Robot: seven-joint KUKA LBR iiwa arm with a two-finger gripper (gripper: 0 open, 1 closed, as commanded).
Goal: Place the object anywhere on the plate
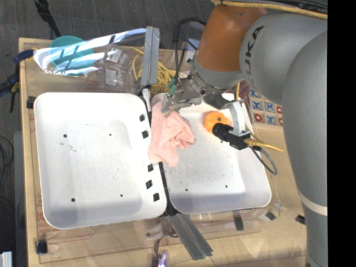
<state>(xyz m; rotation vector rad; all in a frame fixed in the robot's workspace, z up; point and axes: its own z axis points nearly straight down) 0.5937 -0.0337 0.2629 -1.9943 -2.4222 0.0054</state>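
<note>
Hanging from the gripper [168, 105] at the right bin's [233, 191] far left corner, a pink cloth [169, 135] is pinched between closed fingers, beside an orange object [212, 119].

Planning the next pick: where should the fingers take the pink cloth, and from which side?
Probably the raised, bunched fold near the middle of the pink cloth, coming straight down from above. It lies crumpled and limp in the right bin, its lower part draped toward the bins' shared edge.

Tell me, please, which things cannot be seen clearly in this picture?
- End effector: the arm's wrist covers it in the camera view, so finger state is unclear.
- Pink cloth: its top edge lies under the end effector; a grip cannot be confirmed.
- Orange object: partly behind a black cable part.
</note>
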